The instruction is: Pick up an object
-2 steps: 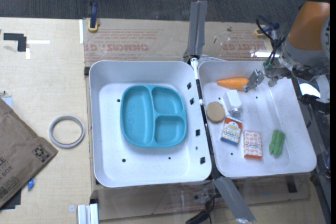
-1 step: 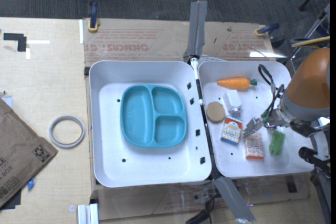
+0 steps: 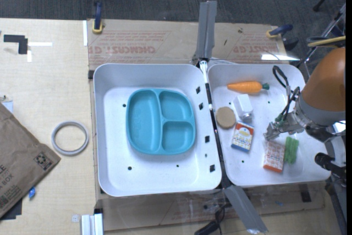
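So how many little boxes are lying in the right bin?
2: blue box in the middle, orange box near the front by the gripper. The arm may hide more.

Teal divided plate (image 3: pixel 161 121) in left bin (image 3: pixel 110 135), claw (image 3: pixel 273 132) low in right bin (image 3: pixel 242 176) beside orange packet (image 3: pixel 273 158)

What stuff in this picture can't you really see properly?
- The gripper in the camera view: too small and blurry to tell how its fingers stand.
- The words on the small blue box and the orange packet: too small to read.
- The arm: cut off by the right edge.
- The brown paper bag: cut off by the left edge.
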Motion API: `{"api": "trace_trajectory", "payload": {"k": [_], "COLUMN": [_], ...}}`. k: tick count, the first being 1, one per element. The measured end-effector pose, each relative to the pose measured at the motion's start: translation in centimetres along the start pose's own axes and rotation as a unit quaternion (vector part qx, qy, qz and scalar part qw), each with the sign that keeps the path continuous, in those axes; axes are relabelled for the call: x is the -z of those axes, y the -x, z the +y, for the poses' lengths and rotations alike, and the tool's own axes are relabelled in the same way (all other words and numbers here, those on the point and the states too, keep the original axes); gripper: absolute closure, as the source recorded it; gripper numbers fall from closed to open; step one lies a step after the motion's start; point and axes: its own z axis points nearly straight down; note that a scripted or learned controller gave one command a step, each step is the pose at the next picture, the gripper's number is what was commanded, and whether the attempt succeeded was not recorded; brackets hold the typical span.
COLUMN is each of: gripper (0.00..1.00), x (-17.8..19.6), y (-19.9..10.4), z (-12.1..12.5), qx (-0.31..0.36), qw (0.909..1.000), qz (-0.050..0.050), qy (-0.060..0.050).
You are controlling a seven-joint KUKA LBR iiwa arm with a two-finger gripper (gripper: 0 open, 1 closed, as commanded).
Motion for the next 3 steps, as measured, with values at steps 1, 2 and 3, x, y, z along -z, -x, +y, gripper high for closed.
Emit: {"api": "trace_trajectory", "payload": {"k": [1,2,3], "gripper": [0.00,0.00,0.00], "x": [0.0,3.1,0.1], "y": [0.0,0.8,-1.9], "z": [0.0,-3.9,-3.1], "qx": [0.000,-0.014,-0.004], "qw": [1.0000,0.9999,1.0000], "qz": [0.000,0.000,-0.005], "qy": [0.000,0.000,0.007]}}
